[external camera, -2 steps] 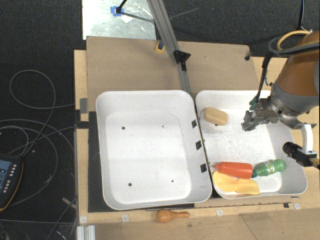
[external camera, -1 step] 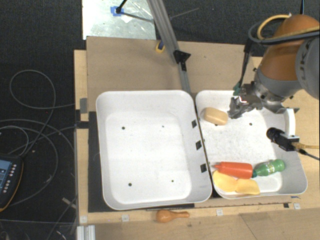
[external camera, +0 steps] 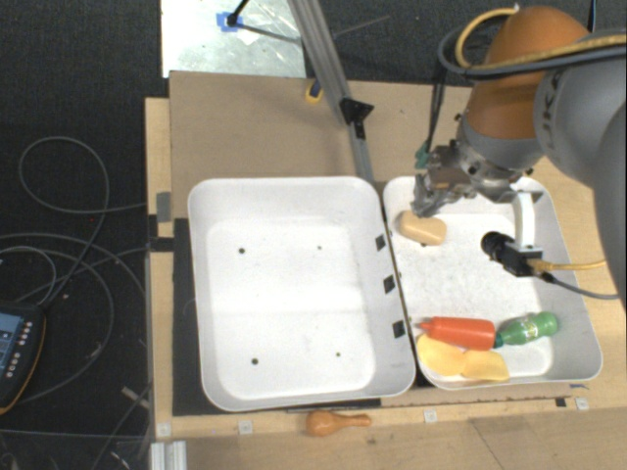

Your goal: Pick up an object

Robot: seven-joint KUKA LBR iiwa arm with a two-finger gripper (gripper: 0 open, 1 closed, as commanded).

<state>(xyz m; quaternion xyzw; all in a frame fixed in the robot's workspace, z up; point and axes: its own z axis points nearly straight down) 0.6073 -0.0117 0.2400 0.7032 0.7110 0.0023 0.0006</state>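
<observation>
Objects lie in the right bin (external camera: 568, 262): a pale tan bread-like piece (external camera: 421, 230) near its upper left corner, and along the near edge an orange carrot-shaped toy (external camera: 458, 332), a green toy (external camera: 527, 329) touching the carrot's right end, and two yellow pieces (external camera: 460, 363) just below them. The gripper (external camera: 427, 207) hangs right above the tan piece, its dark fingers pointing down at the piece's upper edge; whether they are released or clenched on it cannot be told from this slant. The left bin (external camera: 284, 292) sits beside the right one, their rims touching. On the worktop (external camera: 245, 125), in front of the bins, rests a small orange pear-shaped item (external camera: 336, 421).
</observation>
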